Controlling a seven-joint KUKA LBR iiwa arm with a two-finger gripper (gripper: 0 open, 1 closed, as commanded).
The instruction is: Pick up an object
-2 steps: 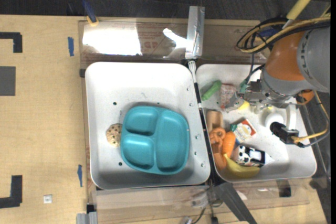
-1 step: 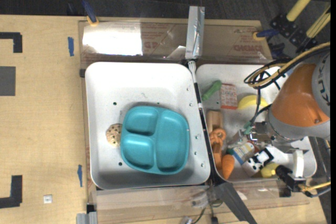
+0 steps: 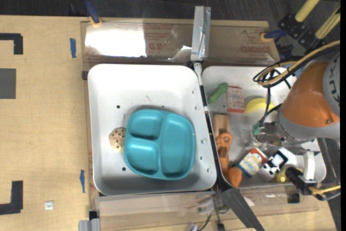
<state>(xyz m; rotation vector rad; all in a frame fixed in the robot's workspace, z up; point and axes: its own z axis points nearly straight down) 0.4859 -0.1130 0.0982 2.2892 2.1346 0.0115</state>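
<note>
- Two shallow white bins set side by side on the counter (image 3: 38,116), probably so that things could be lifted from one and dropped in the other.
- In the left bin (image 3: 108,84): a teal divided plate (image 3: 159,143), lying flat near the middle, with a speckled cookie (image 3: 116,138) touching its left rim.
- In the right bin (image 3: 213,76): the clutter, and so the likely picking ground. Near the back, a green piece (image 3: 218,93), a small pink-and-white carton (image 3: 235,99) and a yellow ball (image 3: 254,105). Along the dividing wall, a tan stick-like piece (image 3: 219,124), an orange curled toy (image 3: 224,140) and an orange carrot-like piece (image 3: 234,175).
- Reached in from the right, over that right bin: the arm (image 3: 308,105), orange band uppermost, wrist low above the bin's near half.
- Just beside the wrist and nearest for a grasp: a small colourful box (image 3: 252,162) and a black-and-white block (image 3: 277,162), close together — exact kind too small to tell.
- Jaws hidden under the wrist; released or clenched, could not be told. Nothing seen held.
- Judged as early in the task: descent or alignment over the crowded near corner, no lift yet.
- Risk, by judgement: neighbours packed tightly, so easily nudged or caught together.
</note>
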